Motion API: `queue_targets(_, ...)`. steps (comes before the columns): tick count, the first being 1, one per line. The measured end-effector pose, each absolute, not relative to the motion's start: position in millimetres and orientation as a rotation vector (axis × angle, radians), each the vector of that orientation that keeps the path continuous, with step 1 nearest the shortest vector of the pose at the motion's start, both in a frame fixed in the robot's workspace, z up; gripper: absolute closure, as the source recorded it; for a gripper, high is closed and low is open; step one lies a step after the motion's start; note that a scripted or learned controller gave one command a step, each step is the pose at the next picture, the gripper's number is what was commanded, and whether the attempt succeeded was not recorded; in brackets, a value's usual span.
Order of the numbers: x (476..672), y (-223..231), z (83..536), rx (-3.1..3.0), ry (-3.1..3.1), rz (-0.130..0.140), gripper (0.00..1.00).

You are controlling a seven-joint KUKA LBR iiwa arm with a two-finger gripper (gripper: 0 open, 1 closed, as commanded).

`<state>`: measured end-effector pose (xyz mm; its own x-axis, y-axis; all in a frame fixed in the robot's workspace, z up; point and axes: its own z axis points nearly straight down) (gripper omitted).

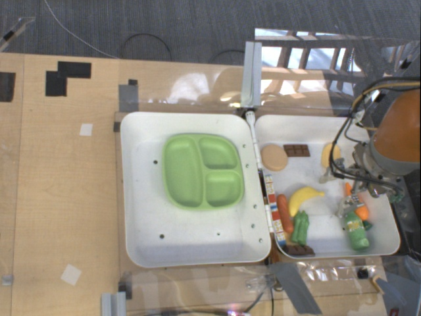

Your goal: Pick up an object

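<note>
End effector (353,199) low in right bin (393,245), over green bottle (358,234) with orange cap, near carrot (348,189). Grip state: cannot tell. Nothing visibly lifted; pick not yet done. Banana (305,197) lies nearby; green divided tray (202,170) sits in left bin.

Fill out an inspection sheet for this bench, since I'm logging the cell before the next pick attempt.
Surface: wooden bench bearing two white bins side by side, left bin and right bin.
Job's things: right bin holds a banana, green bottle, green pepper-like item, hot dog, round bun, chocolate bar and a second brown bar.
Clutter: green divided tray in the left bin; black squares on the bench.
End effector: end effector low over the right bin's right side, above the bottle; finger state unclear.
Cables: black cables looped along the arm.
Surroundings: grey carpet beyond the bench.
</note>
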<state>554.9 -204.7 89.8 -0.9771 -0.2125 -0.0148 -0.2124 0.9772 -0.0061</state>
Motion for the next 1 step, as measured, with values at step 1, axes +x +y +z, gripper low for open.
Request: queue_targets(1,560.3,-203.9,105.3,-0.336,3.091,-0.015,1.0)
